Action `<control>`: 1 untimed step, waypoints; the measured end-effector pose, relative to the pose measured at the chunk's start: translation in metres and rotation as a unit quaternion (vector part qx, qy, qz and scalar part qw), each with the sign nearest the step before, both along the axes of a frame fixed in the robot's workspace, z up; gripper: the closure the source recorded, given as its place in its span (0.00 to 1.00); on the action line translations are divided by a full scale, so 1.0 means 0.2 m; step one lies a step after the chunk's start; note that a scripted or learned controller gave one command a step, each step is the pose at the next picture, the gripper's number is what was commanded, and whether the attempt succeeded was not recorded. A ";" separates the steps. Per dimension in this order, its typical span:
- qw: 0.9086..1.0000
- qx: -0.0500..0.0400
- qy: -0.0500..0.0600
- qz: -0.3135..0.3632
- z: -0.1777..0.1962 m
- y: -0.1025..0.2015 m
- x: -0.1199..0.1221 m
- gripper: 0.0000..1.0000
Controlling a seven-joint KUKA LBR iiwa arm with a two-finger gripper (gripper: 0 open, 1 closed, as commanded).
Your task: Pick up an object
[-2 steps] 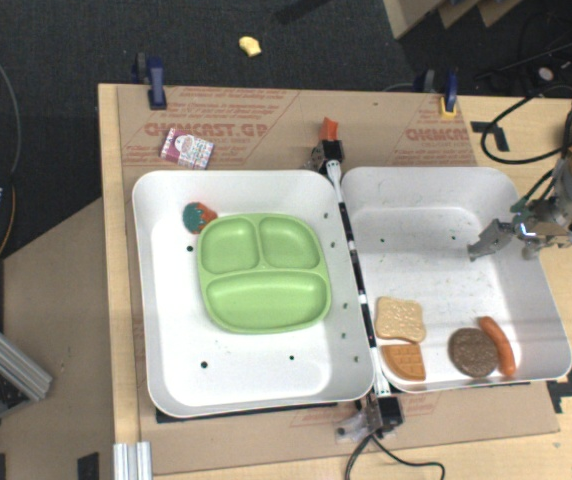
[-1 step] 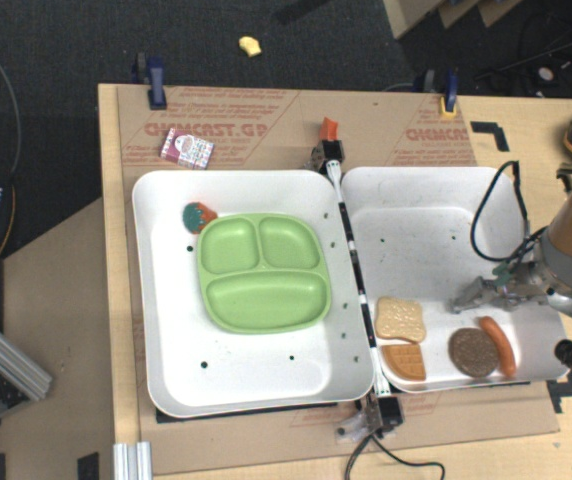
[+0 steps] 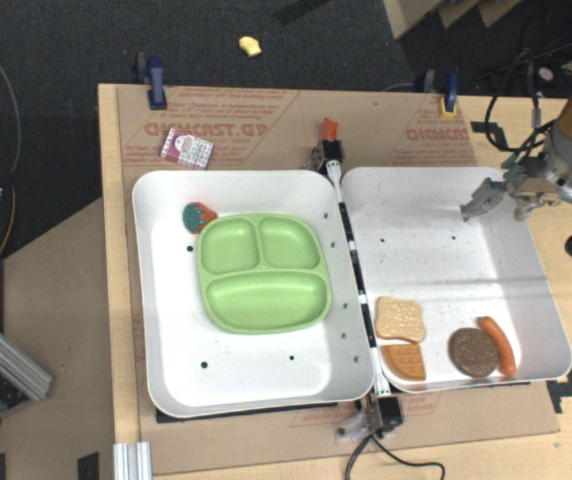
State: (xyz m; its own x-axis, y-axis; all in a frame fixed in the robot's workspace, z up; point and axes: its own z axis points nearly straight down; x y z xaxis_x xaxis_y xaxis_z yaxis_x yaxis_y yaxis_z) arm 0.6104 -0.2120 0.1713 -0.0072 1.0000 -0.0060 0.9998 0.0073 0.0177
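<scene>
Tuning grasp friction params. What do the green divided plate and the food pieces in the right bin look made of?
green divided plate: looks like molded plastic, matte with a soft sheen, uniform color and rounded compartment walls.
toast slice, cracker, brown patty, sausage: probably plastic or rubber toy food, with flat even colors and clean edges. Too small to tell hard from soft.

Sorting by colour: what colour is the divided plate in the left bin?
Light green divided plate, clearest in the camera view.
</scene>
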 end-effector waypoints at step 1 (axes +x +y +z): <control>1.000 0.009 0.011 -0.003 -0.45 -0.04 -0.27 0.00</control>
State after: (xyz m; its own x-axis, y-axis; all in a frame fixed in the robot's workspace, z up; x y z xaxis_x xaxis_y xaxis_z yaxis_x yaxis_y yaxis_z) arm 0.5571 -0.2191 0.0822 -0.0018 0.9999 0.0130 1.0000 0.0018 -0.0034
